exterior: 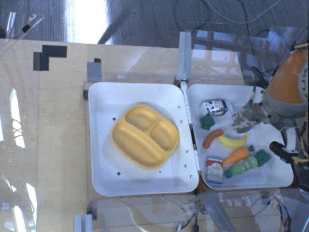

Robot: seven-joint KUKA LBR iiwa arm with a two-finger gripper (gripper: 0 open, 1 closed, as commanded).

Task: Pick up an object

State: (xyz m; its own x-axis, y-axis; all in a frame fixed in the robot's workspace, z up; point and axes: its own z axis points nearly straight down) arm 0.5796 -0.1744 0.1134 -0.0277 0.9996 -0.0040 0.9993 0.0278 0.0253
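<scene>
While small toy foods crowd the right white bin (pixel 285 180), the gripper (pixel 243 122) hovers above the yellow plastic banana (pixel 233 141); its opening cannot be told.

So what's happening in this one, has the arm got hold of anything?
Nothing shows between its fingers. The arm's gripper hangs over the right bin, above the toy food: a banana, sausage, carrot, green bottle, small carton, a can and a dark green piece. All lie on the bin floor. The left bin holds a yellow divided plate.
</scene>
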